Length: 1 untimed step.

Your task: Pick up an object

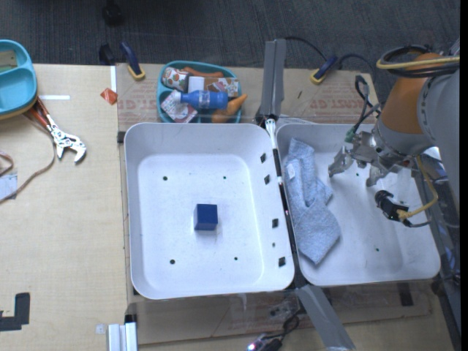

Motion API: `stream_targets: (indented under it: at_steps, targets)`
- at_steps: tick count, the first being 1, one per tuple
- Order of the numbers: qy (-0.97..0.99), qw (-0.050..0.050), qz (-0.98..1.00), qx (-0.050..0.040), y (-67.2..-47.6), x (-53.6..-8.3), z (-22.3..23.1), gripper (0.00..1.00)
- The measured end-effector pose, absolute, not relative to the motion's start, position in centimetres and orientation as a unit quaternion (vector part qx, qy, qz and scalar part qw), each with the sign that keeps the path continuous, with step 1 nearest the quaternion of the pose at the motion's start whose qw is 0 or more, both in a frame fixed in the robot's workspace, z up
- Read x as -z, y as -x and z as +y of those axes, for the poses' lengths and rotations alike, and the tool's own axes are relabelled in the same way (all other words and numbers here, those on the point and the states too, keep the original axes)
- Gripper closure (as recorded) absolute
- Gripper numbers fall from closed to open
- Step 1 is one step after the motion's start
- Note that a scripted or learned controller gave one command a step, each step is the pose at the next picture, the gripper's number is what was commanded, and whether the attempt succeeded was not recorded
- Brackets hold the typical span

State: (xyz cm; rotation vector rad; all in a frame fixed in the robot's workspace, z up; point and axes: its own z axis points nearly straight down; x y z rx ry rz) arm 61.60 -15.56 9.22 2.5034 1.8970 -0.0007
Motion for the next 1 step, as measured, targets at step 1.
stream_targets:
  at_steps: [1]
  targets:
    - [-0.800,0.001,0.600,0.0003,-64.48,-12.71,-18.89,0.00]
